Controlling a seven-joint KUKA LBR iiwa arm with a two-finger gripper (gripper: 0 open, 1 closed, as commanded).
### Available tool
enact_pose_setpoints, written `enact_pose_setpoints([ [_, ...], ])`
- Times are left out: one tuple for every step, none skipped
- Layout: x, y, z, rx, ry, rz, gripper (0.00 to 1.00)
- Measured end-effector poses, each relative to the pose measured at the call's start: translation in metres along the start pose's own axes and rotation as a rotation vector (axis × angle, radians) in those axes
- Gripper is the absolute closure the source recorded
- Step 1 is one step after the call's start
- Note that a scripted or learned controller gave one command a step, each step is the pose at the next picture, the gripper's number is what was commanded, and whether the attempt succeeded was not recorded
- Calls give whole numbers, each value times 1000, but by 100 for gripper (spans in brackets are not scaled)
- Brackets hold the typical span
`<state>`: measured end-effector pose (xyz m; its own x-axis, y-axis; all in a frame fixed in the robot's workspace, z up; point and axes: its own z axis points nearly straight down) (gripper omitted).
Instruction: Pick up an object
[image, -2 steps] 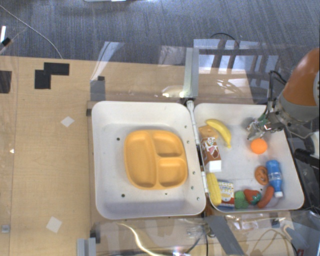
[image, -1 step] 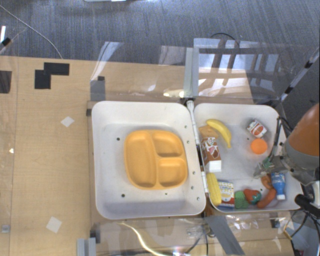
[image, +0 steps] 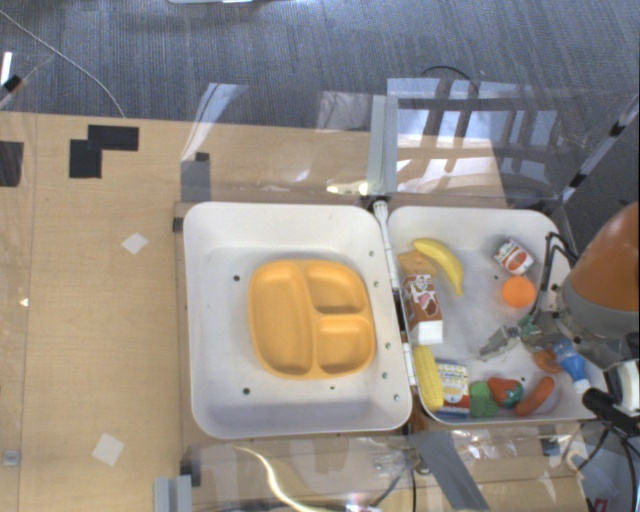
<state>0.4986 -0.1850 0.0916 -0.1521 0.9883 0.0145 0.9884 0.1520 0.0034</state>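
I'm in the approach: the tool (image: 503, 342) hangs low in the right white bin (image: 470, 222), its grip unreadable (too small); next, settle onto one item.

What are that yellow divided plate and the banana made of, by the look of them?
The yellow divided plate looks like moulded plastic: one even colour, soft rounded compartment edges, a dull sheen. The banana is probably plastic toy food, given its uniform bright yellow and smooth, unmarked skin, though the view is too coarse to be sure.
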Motion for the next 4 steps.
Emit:
enact_pose_setpoints([
  [3, 51, -16, -4, -15, 325, 0],
  [12, 119, 5, -7, -17, 204, 0],
  [12, 119, 5, -7, -17, 205, 0],
  [38, 152, 5, -4, -18, -235, 0],
])
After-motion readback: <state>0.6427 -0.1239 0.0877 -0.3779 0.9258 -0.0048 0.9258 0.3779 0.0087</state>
